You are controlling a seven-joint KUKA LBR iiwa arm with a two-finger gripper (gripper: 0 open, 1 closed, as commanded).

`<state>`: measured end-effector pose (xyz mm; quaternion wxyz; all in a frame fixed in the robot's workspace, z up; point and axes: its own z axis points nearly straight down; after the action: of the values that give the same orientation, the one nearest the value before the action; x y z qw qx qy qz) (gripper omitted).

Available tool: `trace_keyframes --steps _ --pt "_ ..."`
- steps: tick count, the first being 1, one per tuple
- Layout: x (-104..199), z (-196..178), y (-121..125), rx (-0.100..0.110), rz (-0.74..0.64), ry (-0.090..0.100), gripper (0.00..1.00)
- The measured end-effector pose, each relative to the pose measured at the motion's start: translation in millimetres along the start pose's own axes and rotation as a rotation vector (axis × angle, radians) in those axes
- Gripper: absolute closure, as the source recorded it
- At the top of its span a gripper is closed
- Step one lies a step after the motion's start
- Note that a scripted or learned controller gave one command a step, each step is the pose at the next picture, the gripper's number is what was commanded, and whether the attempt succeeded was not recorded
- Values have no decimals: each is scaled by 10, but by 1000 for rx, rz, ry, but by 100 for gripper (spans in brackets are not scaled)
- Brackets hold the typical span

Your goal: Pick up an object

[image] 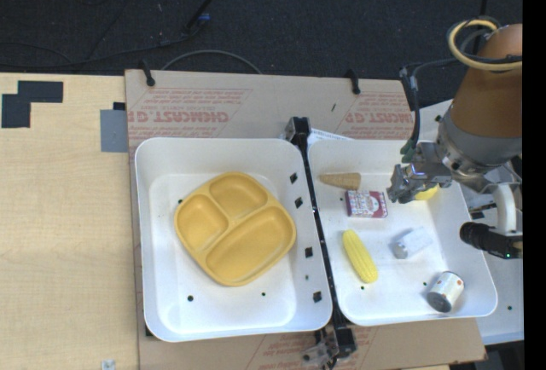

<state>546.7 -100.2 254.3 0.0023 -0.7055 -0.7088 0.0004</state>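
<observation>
The right bin (478,274) holds a tan cone (339,181), a small pink and white box (366,204), a yellow corn cob (359,256), a grey block (411,242) and a silver can (444,291). My gripper (409,185) hangs low over the bin's upper right part, just right of the pink box. A small yellow object (427,192) lies right against the gripper's right side, partly hidden by it. Whether it is held cannot be made out.
The left bin (162,291) bears a yellow divided plate (235,227). A black divider (311,223) runs between the bins. The arm's grey body and orange band (490,78) fill the upper right. A black fitting (486,238) sits outside the right bin's rim.
</observation>
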Motion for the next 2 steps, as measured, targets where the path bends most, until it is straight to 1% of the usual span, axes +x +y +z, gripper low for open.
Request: trace_keyframes --steps 1,2 --pt "483 136 -52 1 1 0 100" --pt "1043 224 -101 1 0 0 100"
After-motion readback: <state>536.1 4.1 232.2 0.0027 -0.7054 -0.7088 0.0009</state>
